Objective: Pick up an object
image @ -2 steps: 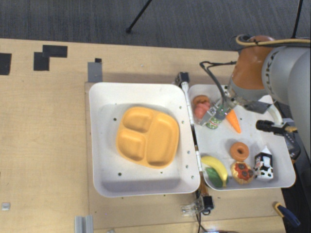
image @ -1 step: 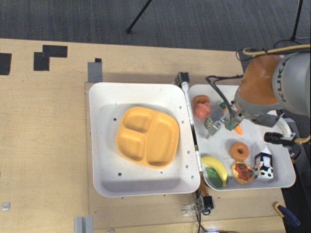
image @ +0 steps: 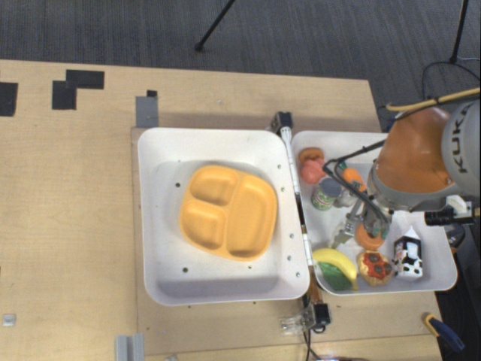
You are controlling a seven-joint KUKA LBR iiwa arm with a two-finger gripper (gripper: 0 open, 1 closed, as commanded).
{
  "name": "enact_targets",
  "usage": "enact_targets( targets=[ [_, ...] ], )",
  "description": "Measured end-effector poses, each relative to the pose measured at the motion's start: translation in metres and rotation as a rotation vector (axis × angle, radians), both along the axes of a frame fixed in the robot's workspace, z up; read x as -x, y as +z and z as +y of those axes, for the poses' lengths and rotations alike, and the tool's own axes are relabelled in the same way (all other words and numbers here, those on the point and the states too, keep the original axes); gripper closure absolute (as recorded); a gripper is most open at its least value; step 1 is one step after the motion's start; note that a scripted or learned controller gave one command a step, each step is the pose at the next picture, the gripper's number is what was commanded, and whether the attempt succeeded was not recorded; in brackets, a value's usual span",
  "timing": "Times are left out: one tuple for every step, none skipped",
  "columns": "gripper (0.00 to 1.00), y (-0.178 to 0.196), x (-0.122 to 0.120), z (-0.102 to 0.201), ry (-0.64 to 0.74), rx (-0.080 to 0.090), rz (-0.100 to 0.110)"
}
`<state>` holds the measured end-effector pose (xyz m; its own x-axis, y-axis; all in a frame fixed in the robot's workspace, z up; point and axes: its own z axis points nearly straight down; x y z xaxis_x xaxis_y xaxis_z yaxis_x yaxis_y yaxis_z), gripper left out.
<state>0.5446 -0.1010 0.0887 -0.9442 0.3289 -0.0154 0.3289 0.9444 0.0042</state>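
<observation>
Gripper (image: 359,228) is low in the right bin (image: 443,277), over the cluster near that bin's front edge. Fingers are seen as metallic prongs around an orange round item (image: 369,236); whether they are parted or clamped cannot be told, and nothing is clearly seen between them. Candidate objects: the orange item just under the fingers, a can (image: 326,195) toward the bin's left wall, a banana (image: 335,264) at the front left corner, a red-yellow piece (image: 376,268) and a cow toy (image: 408,256) along the front edge, a pink item (image: 311,164) at the back left. The yellow tray (image: 228,210) sits in the left bin (image: 161,201). Advice: one target should be committed to, likely the orange item; fingers should be centred over it, neighbours cleared, closure completed before lift, lift kept vertical.
</observation>
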Motion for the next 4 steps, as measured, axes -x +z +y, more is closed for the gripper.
enact_targets(
  targets=[
    [0.00,0.000,0.023,0.015,0.051,0.003,-0.002],
    [0.00,0.000,0.025,0.007,0.050,-0.002,-0.001],
    [0.00,0.000,0.034,0.008,0.370,0.006,-0.005],
    [0.00,0.000,0.035,0.003,0.644,0.009,-0.002]
  ],
)
